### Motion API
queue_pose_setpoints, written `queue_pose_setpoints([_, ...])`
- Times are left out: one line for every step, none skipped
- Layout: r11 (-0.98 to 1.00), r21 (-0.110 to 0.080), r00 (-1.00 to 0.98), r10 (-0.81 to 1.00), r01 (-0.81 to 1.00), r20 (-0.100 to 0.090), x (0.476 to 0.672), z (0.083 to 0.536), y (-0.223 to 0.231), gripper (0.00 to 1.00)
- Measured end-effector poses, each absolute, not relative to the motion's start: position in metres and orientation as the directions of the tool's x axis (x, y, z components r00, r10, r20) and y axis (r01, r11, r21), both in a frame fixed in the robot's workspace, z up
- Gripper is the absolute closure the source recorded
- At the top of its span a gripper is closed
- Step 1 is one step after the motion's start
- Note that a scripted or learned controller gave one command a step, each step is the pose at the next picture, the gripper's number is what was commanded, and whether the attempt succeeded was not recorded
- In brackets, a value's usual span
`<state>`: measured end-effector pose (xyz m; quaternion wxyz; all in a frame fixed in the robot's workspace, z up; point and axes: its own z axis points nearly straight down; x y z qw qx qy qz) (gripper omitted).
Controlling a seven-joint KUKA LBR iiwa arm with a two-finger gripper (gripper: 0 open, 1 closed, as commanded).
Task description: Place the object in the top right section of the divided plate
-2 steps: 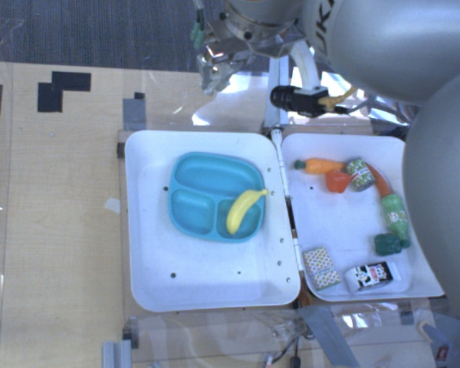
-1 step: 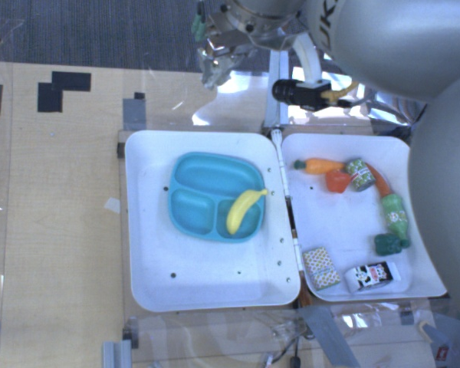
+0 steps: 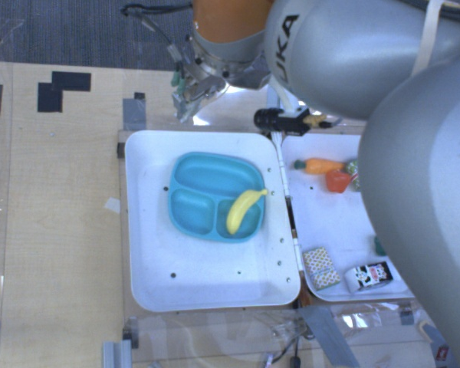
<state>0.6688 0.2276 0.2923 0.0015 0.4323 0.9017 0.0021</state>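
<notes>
Camera view: banana lies in the plate's lower-right section, tip crossing its right rim. Gripper hangs beyond the left bin's top edge — whether it grips anything, I cannot tell.

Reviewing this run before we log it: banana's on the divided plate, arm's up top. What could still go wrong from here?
1. The banana lies in the lower right compartment of the blue divided plate, with its tip over the rim, not in the large top section. Logging success may be wrong.
2. That overhanging tip could let it roll into the left bin.
3. The end effector sits just beyond the bin's far edge; a low return sweep might clip the wall.
</notes>
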Motion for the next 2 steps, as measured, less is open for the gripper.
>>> queue_pose_setpoints([0.626,0.013,-0.626,0.780,0.780,-0.002,0.670,0.306,0.228,1.00])
queue_pose_setpoints([0.626,0.021,-0.626,0.780,0.780,-0.003,0.671,0.319,0.229,1.00])
